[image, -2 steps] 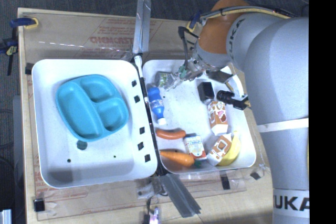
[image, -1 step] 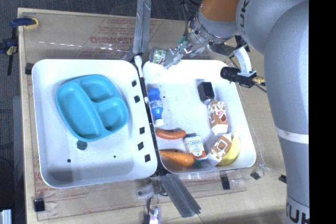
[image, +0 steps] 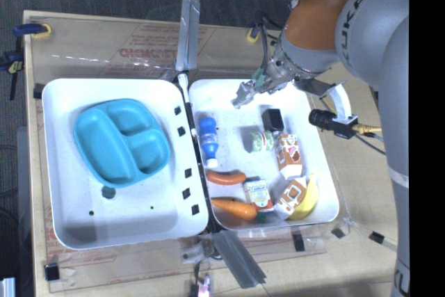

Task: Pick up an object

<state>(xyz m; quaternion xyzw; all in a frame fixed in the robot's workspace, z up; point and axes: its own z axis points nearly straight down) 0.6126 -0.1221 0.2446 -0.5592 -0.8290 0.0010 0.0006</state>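
My gripper [image: 249, 90] hangs over the far edge of the right bin [image: 222, 90], open with nothing between its fingers. Below it in that bin lie a black box [image: 272, 119], a green and white can [image: 260, 141] and a blue-capped bottle [image: 207, 138]. Nearer the front are a red and white carton [image: 288, 155], a red sausage [image: 226, 177], a carrot [image: 233, 208], a small labelled box [image: 259, 193], a second carton [image: 291, 195] and a banana [image: 309, 198].
The left bin [image: 62, 219] holds a blue divided plate [image: 125, 140] and a small dark piece [image: 108, 193]. A metal divider bar [image: 186, 31] stands between the bins at the back. The arm's grey body and orange band [image: 320, 10] fill the upper right.
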